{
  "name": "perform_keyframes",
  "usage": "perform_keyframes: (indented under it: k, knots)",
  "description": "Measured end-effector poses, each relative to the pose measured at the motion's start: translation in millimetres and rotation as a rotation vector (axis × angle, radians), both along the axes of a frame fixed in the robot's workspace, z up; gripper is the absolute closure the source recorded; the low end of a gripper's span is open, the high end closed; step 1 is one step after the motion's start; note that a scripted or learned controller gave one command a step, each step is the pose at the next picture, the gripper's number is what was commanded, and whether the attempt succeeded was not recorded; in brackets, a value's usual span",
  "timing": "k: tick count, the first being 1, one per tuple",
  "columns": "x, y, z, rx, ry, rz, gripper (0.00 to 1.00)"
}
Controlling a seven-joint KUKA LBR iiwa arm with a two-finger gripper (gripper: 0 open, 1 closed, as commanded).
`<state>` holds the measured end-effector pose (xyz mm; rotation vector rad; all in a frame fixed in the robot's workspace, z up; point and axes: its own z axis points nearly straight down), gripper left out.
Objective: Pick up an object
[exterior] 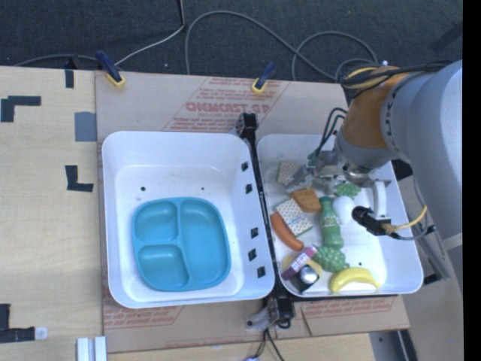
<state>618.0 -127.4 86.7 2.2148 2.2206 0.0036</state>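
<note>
One blue plate [181,243] is being kept in the left bin [120,156]. Right of the plate, one banana [353,279], one sausage [286,232] and two crackers [296,214] are lying in the right bin [406,265], below the gripper [331,173].

The counter [45,224] has a pale wood-grain top carrying dark tape marks [75,179]. A brown cardboard sheet [195,107] with red print lies on it, secured by two yellow-and-blue clamps [110,70]. Behind the counter, dark carpeted floor [248,6] carries loose grey cables [225,21].
</note>
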Motion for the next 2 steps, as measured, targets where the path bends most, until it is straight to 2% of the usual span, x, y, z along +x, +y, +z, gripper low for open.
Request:
perform_keyframes:
  k: [1,2]
  knots:
    - [-10.9,-0.7,0.2,-0.001,-0.001,0.000,0.00]
    - [-11.0,-0.9,9.7,-0.001,0.000,0.000,1.00]
